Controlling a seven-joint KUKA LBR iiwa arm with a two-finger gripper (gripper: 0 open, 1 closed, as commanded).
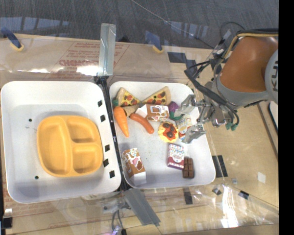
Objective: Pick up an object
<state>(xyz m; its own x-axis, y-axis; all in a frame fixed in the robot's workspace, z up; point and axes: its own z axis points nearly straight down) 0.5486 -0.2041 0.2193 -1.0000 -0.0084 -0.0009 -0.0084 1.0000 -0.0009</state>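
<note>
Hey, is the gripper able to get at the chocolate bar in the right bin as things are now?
Probably yes: the chocolate bar lies flat near the bin's front corner, nothing on top, and the gripper hovers just beyond it.

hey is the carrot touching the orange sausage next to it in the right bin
Apart. In the camera view, a strip of white bin floor shows between the carrot and the sausage along their whole length.
</note>
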